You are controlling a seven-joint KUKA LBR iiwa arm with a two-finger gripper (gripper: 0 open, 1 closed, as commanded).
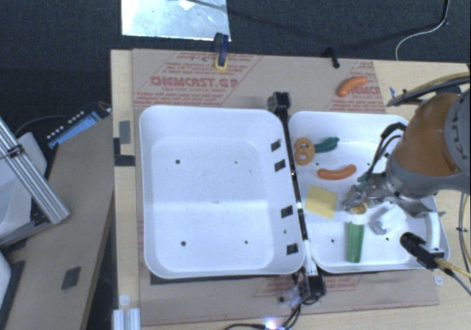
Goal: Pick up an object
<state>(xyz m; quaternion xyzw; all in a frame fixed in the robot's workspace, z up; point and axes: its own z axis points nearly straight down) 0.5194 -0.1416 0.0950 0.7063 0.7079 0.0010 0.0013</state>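
The right bin point(412, 258) holds several small objects: an orange pretzel-shaped ring point(303, 149), a dark green piece point(326, 144), an orange sausage shape point(337, 171), a yellow block point(321, 202), a green cylinder point(355, 241) and a small grey piece point(379, 222). My gripper point(358, 198) is low in this bin, just right of the yellow block and above the green cylinder. A small brownish thing point(357, 208) lies right at its tip, partly hidden by it. The arm with its orange band point(434, 141) comes in from the right.
The left bin point(213, 188) lies beside the right one, with a black divider point(291, 174) between them. A second orange sausage shape point(352, 86) lies on the bench behind the right bin. A yellow and blue clamp point(221, 52) sits at the bench's back edge.
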